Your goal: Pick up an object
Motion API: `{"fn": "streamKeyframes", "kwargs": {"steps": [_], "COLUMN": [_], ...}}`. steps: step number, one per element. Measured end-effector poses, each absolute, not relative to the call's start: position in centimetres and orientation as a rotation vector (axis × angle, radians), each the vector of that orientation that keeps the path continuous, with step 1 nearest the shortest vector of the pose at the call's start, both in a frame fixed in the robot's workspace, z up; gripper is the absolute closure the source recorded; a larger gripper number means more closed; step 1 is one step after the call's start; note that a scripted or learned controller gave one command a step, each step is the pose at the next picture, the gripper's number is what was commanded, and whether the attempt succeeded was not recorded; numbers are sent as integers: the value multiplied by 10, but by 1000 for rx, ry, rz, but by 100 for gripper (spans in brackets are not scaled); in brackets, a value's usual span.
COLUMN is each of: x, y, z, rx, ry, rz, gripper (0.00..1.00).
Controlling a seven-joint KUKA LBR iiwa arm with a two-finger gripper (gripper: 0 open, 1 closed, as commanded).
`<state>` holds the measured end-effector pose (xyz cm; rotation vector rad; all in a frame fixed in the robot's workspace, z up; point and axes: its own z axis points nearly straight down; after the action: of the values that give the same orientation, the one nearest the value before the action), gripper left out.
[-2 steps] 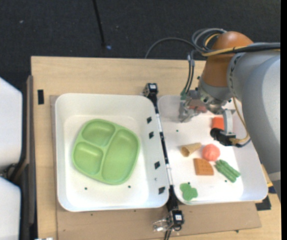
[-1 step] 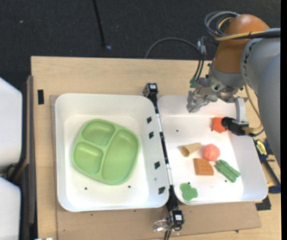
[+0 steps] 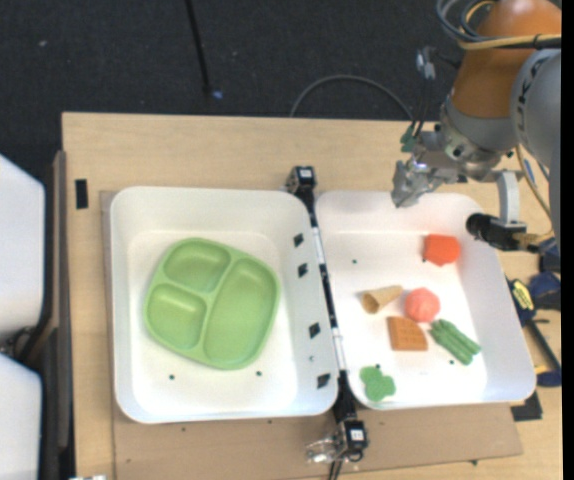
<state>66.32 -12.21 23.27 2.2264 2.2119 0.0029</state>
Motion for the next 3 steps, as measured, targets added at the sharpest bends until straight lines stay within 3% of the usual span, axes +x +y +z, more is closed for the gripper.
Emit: {"fn": "streamKeyframes", "kwargs": {"steps": [1,3], "x": [665,643], "y": [-124,-12], "z": [282,253], "rx": [2219,2217], "ry": [2220,2231], "rz": [2,-5], "gripper": [100,100]}}
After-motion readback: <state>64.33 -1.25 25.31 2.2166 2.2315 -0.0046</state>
